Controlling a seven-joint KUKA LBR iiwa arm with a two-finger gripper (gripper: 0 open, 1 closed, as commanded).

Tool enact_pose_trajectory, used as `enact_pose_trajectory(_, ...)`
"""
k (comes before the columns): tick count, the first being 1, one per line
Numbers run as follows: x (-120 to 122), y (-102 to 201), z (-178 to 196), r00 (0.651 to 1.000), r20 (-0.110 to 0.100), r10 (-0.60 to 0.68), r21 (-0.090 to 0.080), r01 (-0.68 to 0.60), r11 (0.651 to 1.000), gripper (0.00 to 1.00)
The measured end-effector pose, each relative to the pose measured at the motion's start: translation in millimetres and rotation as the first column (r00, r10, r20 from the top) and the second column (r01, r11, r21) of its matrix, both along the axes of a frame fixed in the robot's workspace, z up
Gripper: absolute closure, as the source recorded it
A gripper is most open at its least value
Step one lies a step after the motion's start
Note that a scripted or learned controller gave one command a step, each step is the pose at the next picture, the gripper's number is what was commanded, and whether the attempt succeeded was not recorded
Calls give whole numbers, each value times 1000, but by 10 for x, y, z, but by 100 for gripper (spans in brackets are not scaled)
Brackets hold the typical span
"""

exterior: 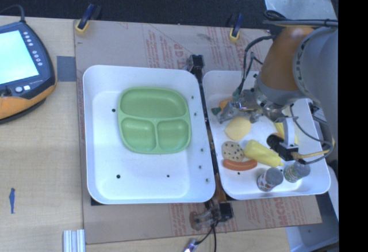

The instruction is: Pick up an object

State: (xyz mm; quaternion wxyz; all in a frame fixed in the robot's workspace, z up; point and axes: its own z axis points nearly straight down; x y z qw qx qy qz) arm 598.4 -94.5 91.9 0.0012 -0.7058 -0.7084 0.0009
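Observation:
My gripper (231, 108) hangs low over the upper left part of the right bin (322, 187), with the grey arm and its orange band behind it to the right. Just below the gripper lies a pale yellow lemon-shaped piece (238, 128). Further down are a speckled tan cookie (230, 149), a red sausage (239, 164) and a long yellow piece (263, 153). Two small grey cans (269, 179) (296, 171) stand at the bin's front. A small green bit (217, 111) shows at the gripper's left side; whether it is held is unclear.
The left bin (98, 176) holds a green divided plate (154, 119) at its middle. An orange and grey tablet (20, 69) lies on the bench at the far left. Clamps sit along the cardboard's back edge.

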Motion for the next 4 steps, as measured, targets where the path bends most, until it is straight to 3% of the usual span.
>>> enact_pose_trajectory(1,-453,-5,-6,1000,-2,2,-1,-2,1000,0)
enact_pose_trajectory(2,-121,19,-1,1000,0,1,0,-1,1000,0)
enact_pose_trajectory(3,579,-146,0,1000,-1,1,0,-1,1000,0)
enact_pose_trajectory(4,-11,-46,-4,1000,-2,0,-1,0,1000,0)
